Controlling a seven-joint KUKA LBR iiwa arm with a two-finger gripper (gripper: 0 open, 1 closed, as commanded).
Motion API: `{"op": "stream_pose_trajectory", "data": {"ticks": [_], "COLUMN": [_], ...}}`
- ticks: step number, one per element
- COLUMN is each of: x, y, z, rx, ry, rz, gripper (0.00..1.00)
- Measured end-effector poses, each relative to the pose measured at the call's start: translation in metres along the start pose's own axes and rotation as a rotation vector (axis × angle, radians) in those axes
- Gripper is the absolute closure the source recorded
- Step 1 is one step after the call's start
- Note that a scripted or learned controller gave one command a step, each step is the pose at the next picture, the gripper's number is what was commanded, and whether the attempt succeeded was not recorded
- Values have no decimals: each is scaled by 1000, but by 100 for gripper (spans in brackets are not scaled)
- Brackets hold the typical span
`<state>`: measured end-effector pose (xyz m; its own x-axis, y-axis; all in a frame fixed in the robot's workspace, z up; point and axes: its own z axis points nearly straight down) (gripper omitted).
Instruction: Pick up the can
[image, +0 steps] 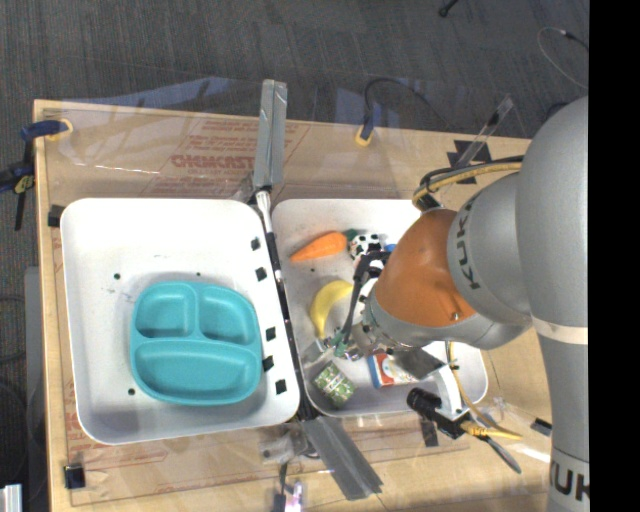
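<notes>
**A:** Where's the can (384, 373) from the tool (340, 347)?

**B:** Just beside it, on the side the arm (432, 280) comes in from, and a shade nearer the bin's (300, 225) front wall. I take it to be the white thing with the red and blue label. It looks to be lying on the bin floor, half tucked under the wrist.

**A:** Which way does its long axis run?

**B:** Hard to say. Too much of it is hidden by the wrist. What shows looks stretched away from the tool toward the arm's side, but that's a guess.

**A:** Is the tool apart or together?

**B:** I can't tell. Its tip is dark against clutter. Nothing shows gripped in it.

**A:** What else crowds the tip?

**B:** A green block (332, 384) just in front of the tool, on the side toward the front wall. A banana (330, 303) lies just behind it, with a carrot (320, 247) farther back still.

**A:** So the next move?

**B:** As I judge it, the tool is off target. It sits closer to the green block than to the can's middle. It would need to shift sideways toward the arm's side before descending, or it risks closing on the block instead.
</notes>
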<state>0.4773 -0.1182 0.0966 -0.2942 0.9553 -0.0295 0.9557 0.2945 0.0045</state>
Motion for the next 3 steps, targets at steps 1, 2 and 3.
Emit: {"op": "stream_pose_trajectory", "data": {"ticks": [1,2,3], "x": [-45,-46,-54], "y": [-13,-12,-14], "z": [2,-7,-126], "rx": [-5,-7,-3], "ry": [26,24,26], "rz": [-441,-446,-338], "gripper": [0,100,100]}}
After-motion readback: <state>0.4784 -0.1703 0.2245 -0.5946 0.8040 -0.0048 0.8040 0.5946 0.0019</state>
